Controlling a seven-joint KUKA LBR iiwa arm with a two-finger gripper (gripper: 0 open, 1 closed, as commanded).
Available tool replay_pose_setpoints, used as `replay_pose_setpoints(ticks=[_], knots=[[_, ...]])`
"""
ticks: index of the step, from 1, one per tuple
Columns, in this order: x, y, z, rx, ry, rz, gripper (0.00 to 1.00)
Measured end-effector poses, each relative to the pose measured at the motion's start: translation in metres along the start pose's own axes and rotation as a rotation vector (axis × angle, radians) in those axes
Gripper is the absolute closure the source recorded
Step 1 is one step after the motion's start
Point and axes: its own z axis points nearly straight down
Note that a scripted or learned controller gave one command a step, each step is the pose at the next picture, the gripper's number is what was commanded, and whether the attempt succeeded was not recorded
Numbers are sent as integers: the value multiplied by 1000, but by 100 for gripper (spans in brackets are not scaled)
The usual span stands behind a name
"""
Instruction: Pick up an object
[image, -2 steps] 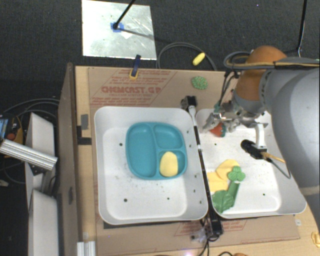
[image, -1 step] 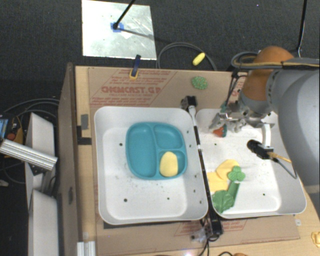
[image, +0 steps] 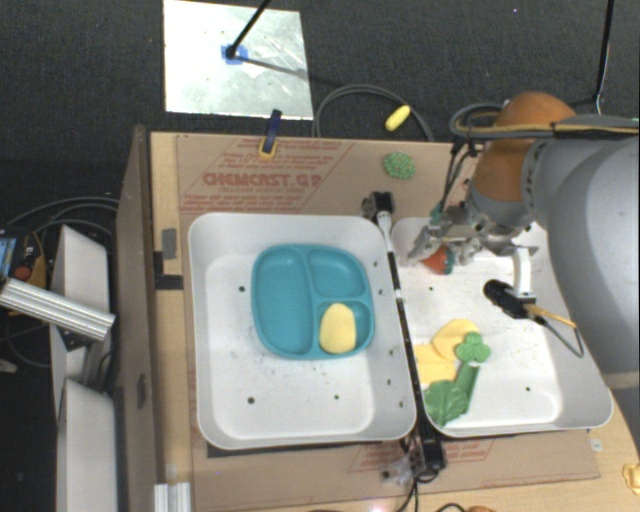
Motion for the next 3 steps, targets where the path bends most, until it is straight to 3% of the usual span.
replay_pose_setpoints(ticks=[1, 2, 3], knots=[[-38, -4, -1, -1, -1, 6, 0], [10, 0, 0, 0, 1, -3, 0], [7, 1, -12, -3, 0, -2, 100]])
